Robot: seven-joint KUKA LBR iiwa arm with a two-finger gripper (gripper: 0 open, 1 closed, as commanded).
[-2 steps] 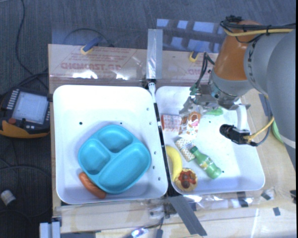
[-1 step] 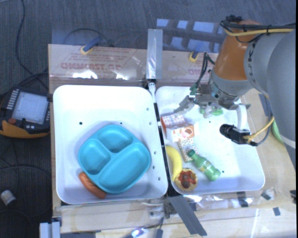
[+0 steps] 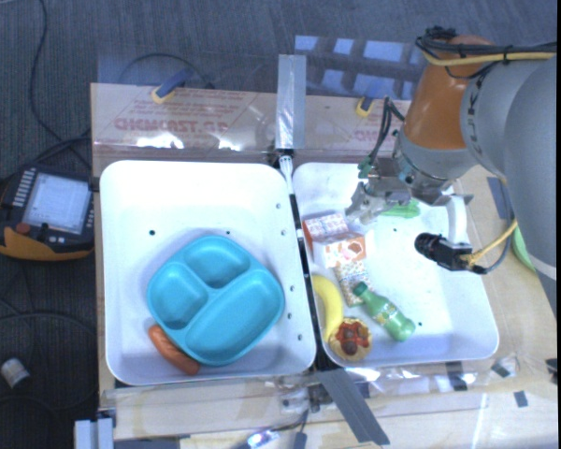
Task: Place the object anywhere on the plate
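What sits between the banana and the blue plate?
In the camera view, the bins' adjoining white walls separate the banana from the blue plate; nothing else.

The blue plate [image 3: 215, 299] looks like smooth plastic with a soft shine. Both white bins [image 3: 131, 213] around it seem glossy plastic too. Right of the plate, the green bottle [image 3: 385, 311] is shiny plastic and the banana [image 3: 328, 305] has a matt skin. Behind the plate lies brown cardboard [image 3: 182, 124], and the floor [image 3: 47, 73] is rough dark carpet
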